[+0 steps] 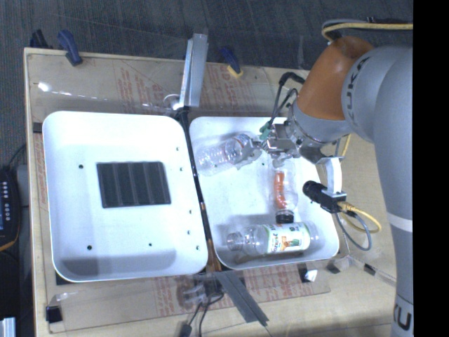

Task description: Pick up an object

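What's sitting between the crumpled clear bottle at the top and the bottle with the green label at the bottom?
In the camera view, a small bottle with orange contents lies between the clear bottle and the green-labelled bottle.

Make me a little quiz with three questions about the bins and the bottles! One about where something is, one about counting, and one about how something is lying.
1. Where is the bottle with the green and white label?
A. In the left bin
B. At the near edge of the right bin
C. On the floor

2. How many bottles are in the right bin?
A. One
B. Three
C. Six

3. How is the labelled bottle placed?
A. Lying on its side
C. Standing upright
B. Hanging from the end effector

Answers: 1 B, it lies along the right bin's bottom wall. 2 B, there is a clear bottle at the top, a small orange-filled bottle in the middle and the labelled one below. 3 A, its length runs flat across the bin floor.
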Controlling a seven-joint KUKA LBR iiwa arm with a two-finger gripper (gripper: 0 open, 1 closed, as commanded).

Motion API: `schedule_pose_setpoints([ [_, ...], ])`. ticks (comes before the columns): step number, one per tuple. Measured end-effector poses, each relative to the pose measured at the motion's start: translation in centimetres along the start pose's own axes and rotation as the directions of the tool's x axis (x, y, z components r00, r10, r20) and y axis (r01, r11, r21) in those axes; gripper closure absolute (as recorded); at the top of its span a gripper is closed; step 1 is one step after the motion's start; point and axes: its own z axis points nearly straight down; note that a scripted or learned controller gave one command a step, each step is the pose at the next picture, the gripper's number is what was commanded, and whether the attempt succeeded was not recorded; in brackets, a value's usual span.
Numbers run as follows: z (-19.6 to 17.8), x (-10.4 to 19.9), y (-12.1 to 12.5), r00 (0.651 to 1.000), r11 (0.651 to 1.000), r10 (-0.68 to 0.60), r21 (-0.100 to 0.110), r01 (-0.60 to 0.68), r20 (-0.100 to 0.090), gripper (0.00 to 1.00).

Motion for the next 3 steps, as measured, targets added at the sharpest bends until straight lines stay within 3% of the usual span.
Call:
schedule_pose_setpoints([
  [1,1.2,-5.1,-2.1,0.999,0.999,-0.046,-0.002,0.046,0.0,0.0],
  [2,1.7,-4.8,-2.4,0.989,0.989,-0.15,0.0,0.15,-0.002,0.0],
  [3,10.4,-4.7,2.5,0.985,0.985,-0.172,-0.001,0.172,-0.002,0.0],
])
